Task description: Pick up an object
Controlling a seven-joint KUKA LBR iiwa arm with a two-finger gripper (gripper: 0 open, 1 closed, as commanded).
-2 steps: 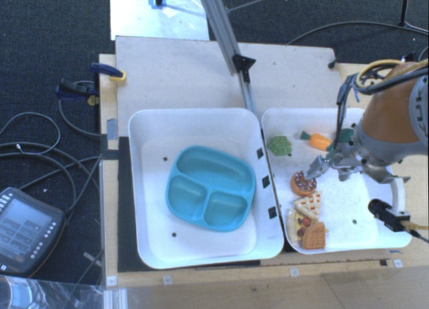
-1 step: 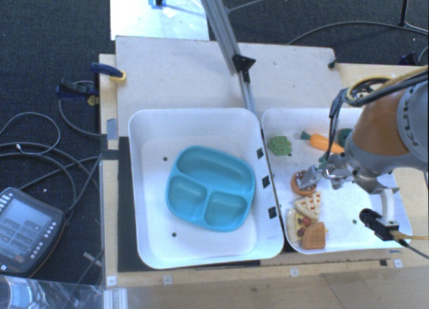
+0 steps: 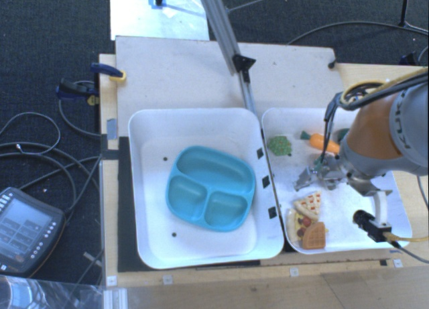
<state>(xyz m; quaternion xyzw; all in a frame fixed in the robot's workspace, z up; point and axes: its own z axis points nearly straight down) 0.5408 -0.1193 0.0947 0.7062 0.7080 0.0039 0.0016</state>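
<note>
A pale board [image 3: 201, 73] covers the bench, with light wood showing at its right and front edges, and the whole stands on dark speckled carpet strewn with black cables. Taking the right bin [image 3: 402, 224] as the landmark: the left bin [image 3: 144, 187] sits just beside it on its left, their rims touching, and holds a blue three-compartment plate [image 3: 211, 187] of smooth plastic with rounded corners. A grey metal pole [image 3: 221, 23] runs slantwise from the top of the view down toward the seam between the bins. Far left of the right bin, off the bench, a handheld control pendant [image 3: 27, 230] lies on the carpet, and a blue-and-yellow clamp [image 3: 100, 76] grips the board's left edge. Inside the right bin, the gripper [image 3: 315, 177] hangs low over the white floor near the middle, its metal fingers pointing left; whether they are spread or closed I cannot tell, and nothing is visibly between them. Just below it, toward the bin's front left corner, lie a triangular pizza slice [image 3: 310, 204] with red dots and a square brown waffle [image 3: 313, 235] with a gridded surface, touching each other. Toward the bin's back left lies a knobbly green broccoli [image 3: 279, 145], near the gripper but apart, and an orange carrot [image 3: 322, 142] lies at the back, beside the arm's orange band.
</note>
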